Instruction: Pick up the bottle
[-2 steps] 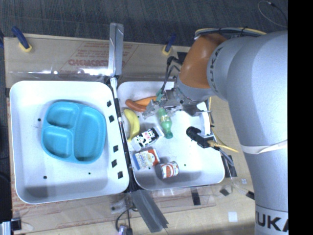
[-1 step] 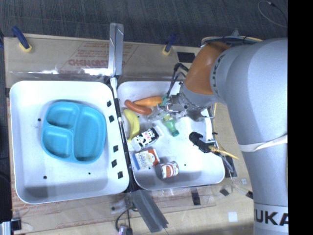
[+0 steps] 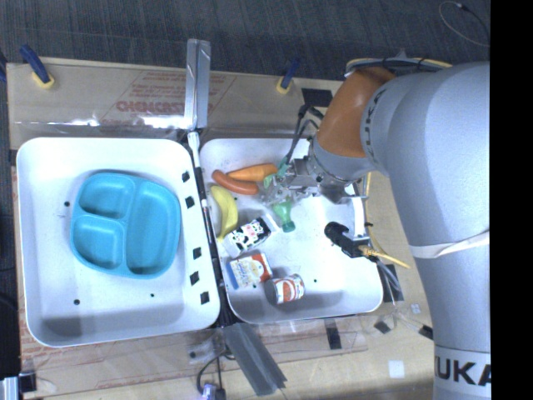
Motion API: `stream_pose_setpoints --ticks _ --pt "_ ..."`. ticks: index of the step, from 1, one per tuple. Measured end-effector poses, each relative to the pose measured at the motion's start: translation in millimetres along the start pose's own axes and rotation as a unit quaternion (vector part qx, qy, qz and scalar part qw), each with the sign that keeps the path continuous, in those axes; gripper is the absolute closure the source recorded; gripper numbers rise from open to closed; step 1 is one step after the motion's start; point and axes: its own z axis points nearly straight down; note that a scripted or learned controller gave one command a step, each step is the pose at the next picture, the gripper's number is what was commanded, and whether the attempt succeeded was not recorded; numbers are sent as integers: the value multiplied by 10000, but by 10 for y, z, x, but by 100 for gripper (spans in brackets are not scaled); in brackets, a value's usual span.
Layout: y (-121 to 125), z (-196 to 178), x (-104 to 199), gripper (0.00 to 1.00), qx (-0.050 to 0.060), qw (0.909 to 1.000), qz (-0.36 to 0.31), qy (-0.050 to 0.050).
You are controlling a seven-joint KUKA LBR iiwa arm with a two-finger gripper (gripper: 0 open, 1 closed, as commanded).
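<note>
Fingers [image 3: 283, 192] state unclear, at green bottle [image 3: 285, 217]; carrot [image 3: 251, 172], banana [image 3: 225, 208] beside

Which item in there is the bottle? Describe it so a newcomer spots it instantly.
Start at the right-hand white bin, the crowded one next to the bin holding the blue tray. Near its upper middle, right under the arm's claw, sits the bottle. It is small and translucent green, the only green thing there; its neighbours are an orange carrot, a yellow banana and a cow-print carton.
</note>
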Motion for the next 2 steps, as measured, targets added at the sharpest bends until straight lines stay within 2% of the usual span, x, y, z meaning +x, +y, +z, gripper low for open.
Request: stream_pose_setpoints --ticks 1,2 --pt "-127 -229 -19 100 -8 9961 -878 0" --pt "240 -1401 256 100 -26 9991 -413 -8"
